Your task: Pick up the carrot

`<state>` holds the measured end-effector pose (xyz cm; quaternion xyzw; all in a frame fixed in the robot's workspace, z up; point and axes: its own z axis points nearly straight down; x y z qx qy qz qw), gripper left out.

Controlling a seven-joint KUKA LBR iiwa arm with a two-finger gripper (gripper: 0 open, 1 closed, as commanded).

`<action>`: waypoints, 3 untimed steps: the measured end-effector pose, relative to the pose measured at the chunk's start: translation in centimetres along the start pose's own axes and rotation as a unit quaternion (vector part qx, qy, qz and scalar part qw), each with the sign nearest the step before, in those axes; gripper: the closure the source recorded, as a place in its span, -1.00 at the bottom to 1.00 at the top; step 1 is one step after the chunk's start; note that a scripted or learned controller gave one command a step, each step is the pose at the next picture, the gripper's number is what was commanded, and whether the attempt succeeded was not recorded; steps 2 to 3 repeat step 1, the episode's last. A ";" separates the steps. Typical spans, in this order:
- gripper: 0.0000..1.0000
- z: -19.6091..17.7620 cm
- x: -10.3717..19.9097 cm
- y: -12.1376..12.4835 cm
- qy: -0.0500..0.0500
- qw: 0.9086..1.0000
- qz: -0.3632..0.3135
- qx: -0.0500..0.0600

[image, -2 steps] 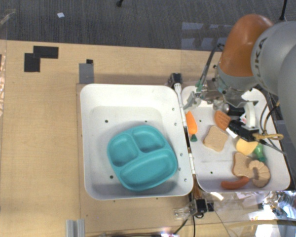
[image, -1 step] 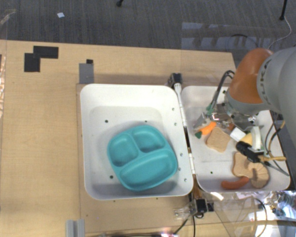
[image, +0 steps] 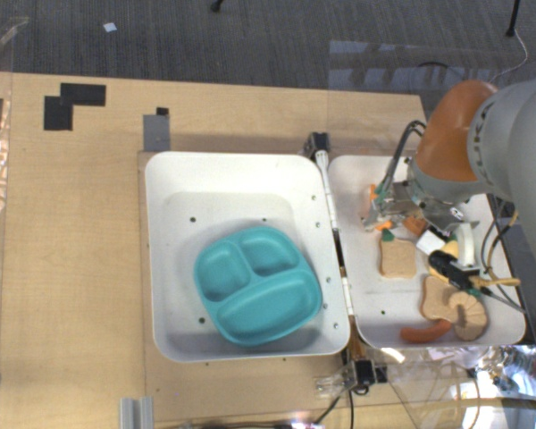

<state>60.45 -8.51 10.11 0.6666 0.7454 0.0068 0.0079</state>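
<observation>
The carrot [image: 412, 225] is a small orange piece with a green tip. It lies in the upper part of the right bin [image: 366, 298], just above a slice of toast [image: 397, 259]. My gripper [image: 383, 216] reaches down from the grey arm with the orange band, right at the carrot's green end. The wrist hides much of the carrot, and whether the gripper touches it is unclear.
A teal divided plate [image: 257, 284] sits in the left bin [image: 174, 239]. In the right bin's lower part lie pale wooden pieces [image: 447, 302] and a reddish sausage [image: 426, 332]. A small orange bit [image: 373, 190] shows beside the wrist.
</observation>
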 end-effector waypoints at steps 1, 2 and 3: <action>1.00 -10.5 4.5 -3.8 0.001 0.995 -0.102 0.003; 1.00 -10.5 4.5 -3.8 0.001 0.995 -0.102 0.003; 1.00 -10.5 4.5 -3.8 0.001 0.995 -0.102 0.003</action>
